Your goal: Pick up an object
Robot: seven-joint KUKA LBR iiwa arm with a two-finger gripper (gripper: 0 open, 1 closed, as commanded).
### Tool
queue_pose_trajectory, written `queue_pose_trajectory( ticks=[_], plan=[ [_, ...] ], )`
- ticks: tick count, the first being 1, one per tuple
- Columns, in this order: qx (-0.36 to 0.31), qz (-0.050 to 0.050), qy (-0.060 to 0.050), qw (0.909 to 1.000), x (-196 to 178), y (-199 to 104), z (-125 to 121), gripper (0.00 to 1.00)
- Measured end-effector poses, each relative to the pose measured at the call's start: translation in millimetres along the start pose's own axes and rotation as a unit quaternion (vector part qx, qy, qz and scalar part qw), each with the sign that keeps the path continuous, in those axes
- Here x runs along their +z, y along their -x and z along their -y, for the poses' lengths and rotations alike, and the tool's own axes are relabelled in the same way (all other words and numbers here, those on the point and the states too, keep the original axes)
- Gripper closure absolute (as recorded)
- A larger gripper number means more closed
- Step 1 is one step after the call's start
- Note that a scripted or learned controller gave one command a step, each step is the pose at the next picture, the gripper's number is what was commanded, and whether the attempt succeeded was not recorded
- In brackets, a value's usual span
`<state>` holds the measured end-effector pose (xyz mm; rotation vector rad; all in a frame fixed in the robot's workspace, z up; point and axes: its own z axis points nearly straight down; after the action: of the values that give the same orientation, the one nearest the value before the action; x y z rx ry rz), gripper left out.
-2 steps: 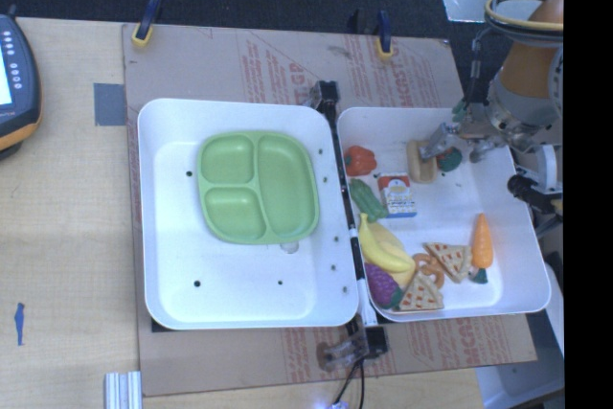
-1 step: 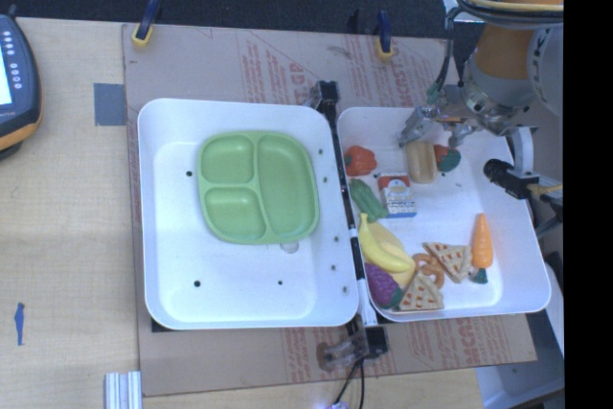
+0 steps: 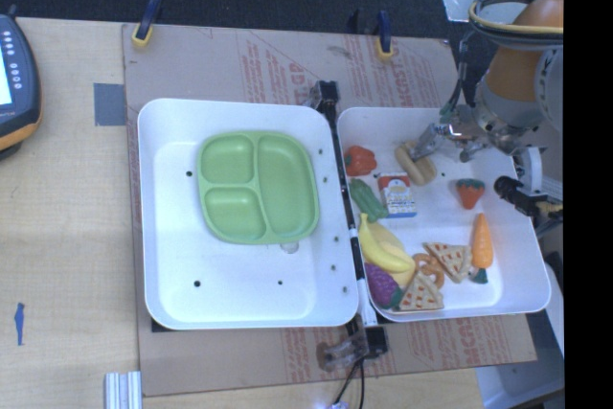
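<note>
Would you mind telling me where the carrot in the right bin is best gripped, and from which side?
Grip the carrot across its orange middle, coming straight down from above. It lies flat, long axis running near-to-far, so the fingers should close across its narrow width. Bare bin floor lies on its right; the waffle pieces crowd its left.

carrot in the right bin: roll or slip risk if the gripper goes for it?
The carrot is a smooth tapered cone lying flat, so it probably rolls in an arc when nudged. Its glossy, plastic-looking surface may slip from a pinch near the narrow tip. It looks like a rigid toy, likely light, and it lies close to the waffle pieces.
</note>
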<state>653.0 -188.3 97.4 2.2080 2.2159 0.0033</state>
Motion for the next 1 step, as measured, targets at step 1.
queue_pose_trajectory(
  ticks=[1],
  plan=[
    [0.003,-0.002,-0.004,1.0,-120.0,27.6,89.2,0.0]
  ],
)
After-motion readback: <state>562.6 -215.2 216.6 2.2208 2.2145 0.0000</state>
